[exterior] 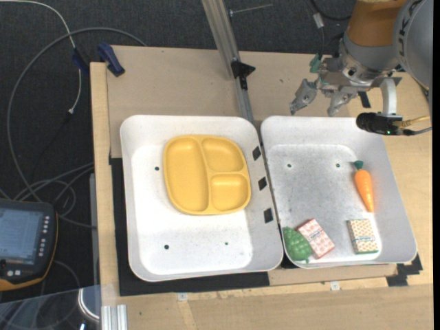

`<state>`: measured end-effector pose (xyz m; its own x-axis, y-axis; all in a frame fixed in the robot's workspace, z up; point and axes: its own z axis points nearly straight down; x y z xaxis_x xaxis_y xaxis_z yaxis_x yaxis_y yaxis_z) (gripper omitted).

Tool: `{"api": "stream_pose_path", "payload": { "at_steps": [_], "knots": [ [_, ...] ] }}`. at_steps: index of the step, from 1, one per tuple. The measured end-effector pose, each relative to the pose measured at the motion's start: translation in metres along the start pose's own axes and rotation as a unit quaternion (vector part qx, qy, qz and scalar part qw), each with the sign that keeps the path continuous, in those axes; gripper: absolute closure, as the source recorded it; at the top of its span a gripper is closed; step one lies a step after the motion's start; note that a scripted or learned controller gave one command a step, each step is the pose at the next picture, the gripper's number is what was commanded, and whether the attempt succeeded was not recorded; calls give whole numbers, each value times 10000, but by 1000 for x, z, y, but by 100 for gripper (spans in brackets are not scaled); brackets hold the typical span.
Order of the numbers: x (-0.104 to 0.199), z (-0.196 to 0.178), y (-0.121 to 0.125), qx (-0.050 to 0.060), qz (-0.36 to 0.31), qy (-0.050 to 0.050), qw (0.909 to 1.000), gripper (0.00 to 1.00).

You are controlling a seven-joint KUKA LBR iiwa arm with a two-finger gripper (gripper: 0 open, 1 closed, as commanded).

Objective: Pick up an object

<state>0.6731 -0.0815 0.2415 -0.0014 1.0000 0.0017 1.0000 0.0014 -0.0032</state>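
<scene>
The tool (320, 99) hangs above the desk (172, 81) just beyond the far rim of the right bin (309, 177), its two fingers spread apart with nothing between them. The right bin holds four objects: an orange carrot (364, 188) near the right wall, a small patterned box (362, 236) in the near right corner, a pink and white carton (315, 238) along the near wall, and a green item (296, 245), touching the carton's left side; its form is too small to identify, possibly a leafy vegetable. All four lie well apart from the tool. The left bin (144, 205) carries a yellow three-compartment tray (206, 174), set toward its far half.
</scene>
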Motion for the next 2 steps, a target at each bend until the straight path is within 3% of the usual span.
{"api": "stream_pose_path", "payload": {
  "at_steps": [1,2],
  "knots": [
    [0,0,0,2,-2,-4,10000,0],
    [7,47,-6,15,3,-4,10000,0]
  ]
}}
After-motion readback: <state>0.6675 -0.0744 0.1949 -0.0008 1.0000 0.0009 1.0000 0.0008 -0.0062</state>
